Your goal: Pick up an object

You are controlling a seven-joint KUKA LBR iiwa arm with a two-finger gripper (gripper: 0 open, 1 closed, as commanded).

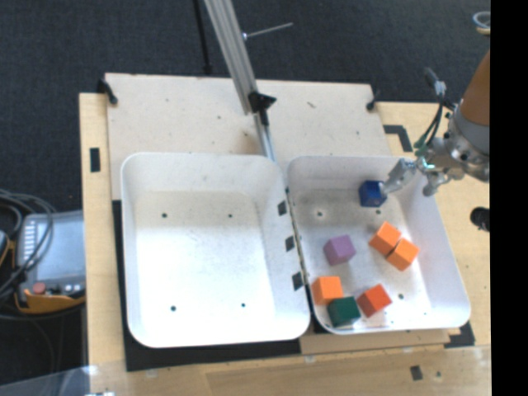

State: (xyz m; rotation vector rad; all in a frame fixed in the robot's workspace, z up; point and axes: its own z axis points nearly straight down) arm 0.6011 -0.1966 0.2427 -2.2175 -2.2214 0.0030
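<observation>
Hand (pixel 415 177) over right bin (pixel 441 246) upper right edge, finger spread unclear, can't tell. Blue cube (pixel 371 193) just beside fingertip, at bin's upper area. Orange blocks (pixel 393 247) lower down.

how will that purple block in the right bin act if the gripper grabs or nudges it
The purple block looks like a small stiff cube, so it probably stays rigid in a pinch. Its flat faces suggest sliding rather than rolling on the right bin. It sits apart from its neighbours, so a nudge likely moves it alone.
</observation>
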